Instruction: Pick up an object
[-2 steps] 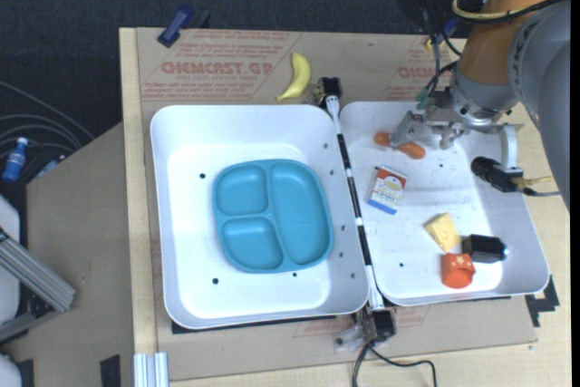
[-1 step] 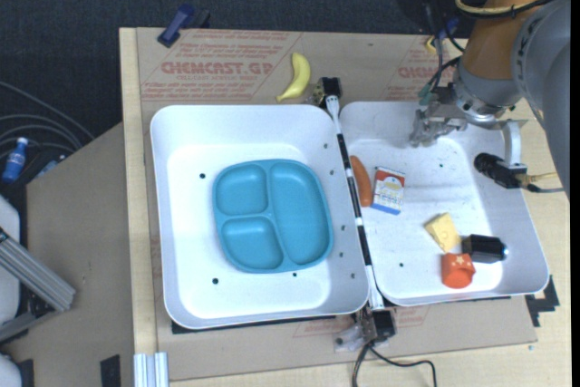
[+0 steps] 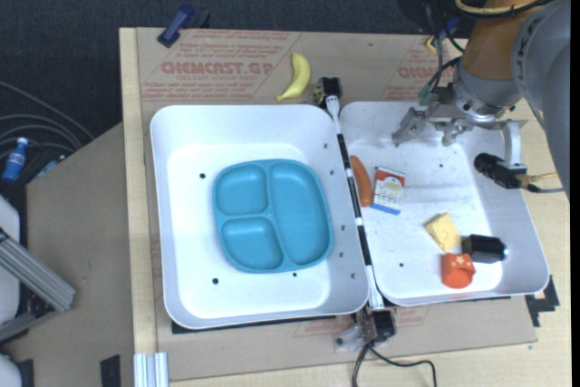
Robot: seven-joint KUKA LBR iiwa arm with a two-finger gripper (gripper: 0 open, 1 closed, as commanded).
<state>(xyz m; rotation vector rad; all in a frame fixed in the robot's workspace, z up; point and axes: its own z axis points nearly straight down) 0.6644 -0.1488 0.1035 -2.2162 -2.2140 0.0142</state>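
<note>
Looking across the bench [image 3: 227, 57], we've got two white bins side by side. The left bin [image 3: 181, 159] carries a blue divided plate [image 3: 272, 215], sitting flat in the middle. Over in the right bin [image 3: 412, 263] is where the pickable things lie. An orange carrot-like piece [image 3: 361, 180] is tucked along the left wall, and a small white carton with red and blue print [image 3: 389, 191] sits just beside it. Nearer the front right corner there's a cluster: a yellow wedge [image 3: 443, 231], a small black block [image 3: 484, 246] touching or very nearly touching it, and a red lump [image 3: 458, 270] just in front of both.

Outside the bins, a banana [image 3: 294, 77] rests on the bench behind the left bin, and a blue item [image 3: 176, 26] lies at the bench's far left corner.

Now the arm [image 3: 544, 41]: it comes in from the right, orange band [image 3: 503, 18] showing, wrist pointing down over the back of the right bin. The gripper [image 3: 426, 133] hangs there with its fingers [image 3: 404, 132] spread apart and nothing between them. It's well apart from the front cluster, and the carton and carrot-like piece lie nearer, forward and to its left. Bare bin floor is below the fingertips.
</note>
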